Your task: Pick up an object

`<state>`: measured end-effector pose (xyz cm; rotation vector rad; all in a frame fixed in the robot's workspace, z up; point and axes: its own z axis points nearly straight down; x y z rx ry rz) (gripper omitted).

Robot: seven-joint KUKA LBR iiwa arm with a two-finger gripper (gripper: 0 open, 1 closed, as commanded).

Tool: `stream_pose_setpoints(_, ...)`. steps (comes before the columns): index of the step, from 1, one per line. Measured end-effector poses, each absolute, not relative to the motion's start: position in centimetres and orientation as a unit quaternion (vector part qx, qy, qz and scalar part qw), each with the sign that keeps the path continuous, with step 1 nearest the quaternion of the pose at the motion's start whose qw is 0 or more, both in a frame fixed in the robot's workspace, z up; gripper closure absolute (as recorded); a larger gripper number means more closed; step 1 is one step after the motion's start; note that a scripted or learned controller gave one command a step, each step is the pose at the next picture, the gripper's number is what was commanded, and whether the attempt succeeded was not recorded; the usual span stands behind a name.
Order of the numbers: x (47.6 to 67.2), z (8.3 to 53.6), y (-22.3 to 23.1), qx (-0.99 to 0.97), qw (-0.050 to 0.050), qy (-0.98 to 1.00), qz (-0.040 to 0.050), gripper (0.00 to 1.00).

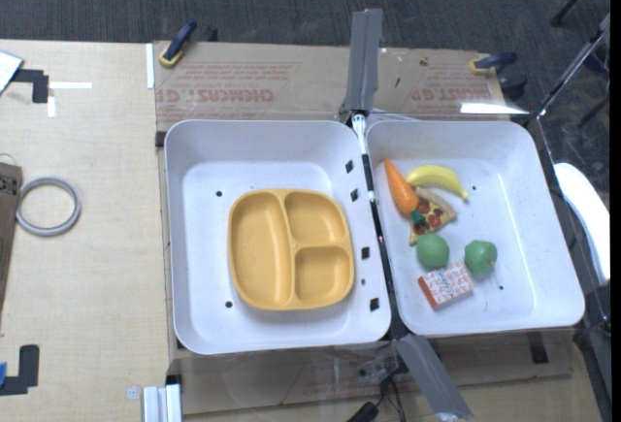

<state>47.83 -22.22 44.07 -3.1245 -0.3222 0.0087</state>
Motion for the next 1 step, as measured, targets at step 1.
stream_pose_setpoints(1, 47.83, 44.05, -22.22, -0.912, 0.001, -0.41, 0.0025, 1.0)
